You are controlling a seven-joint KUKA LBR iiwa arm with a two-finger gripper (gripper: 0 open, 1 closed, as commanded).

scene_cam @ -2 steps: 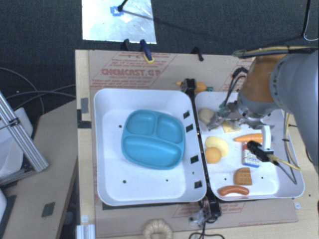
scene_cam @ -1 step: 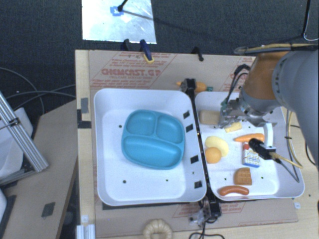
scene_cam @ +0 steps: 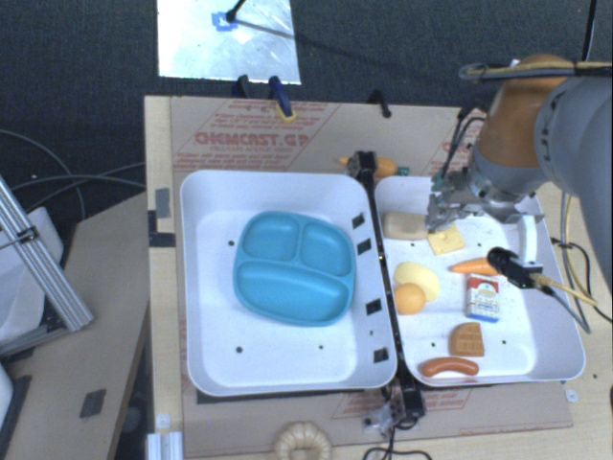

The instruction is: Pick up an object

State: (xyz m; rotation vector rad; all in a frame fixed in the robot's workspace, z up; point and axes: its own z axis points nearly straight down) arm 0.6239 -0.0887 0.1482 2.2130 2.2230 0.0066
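You see the gripper (scene_cam: 442,216) low over the far left part of the right bin (scene_cam: 554,353), just above a cream block (scene_cam: 403,225) and a yellow cheese slice (scene_cam: 444,242); whether its grip is released or clenched, you cannot tell. Nearer lie a carrot (scene_cam: 473,267), a small carton (scene_cam: 484,298), a lemon (scene_cam: 417,278), an orange (scene_cam: 410,299), a cookie (scene_cam: 466,338) and a sausage (scene_cam: 449,367). The left bin (scene_cam: 206,353) bears a blue divided plate (scene_cam: 294,266).

- The left bin (scene_cam: 206,209) has open floor along its edges; the blue divided plate (scene_cam: 295,266) fills its middle.
- The right bin (scene_cam: 556,348) is crowded: cheese slice (scene_cam: 444,241), carrot (scene_cam: 474,266), small box (scene_cam: 484,300), sausage (scene_cam: 450,367); bare floor remains near its right edge.
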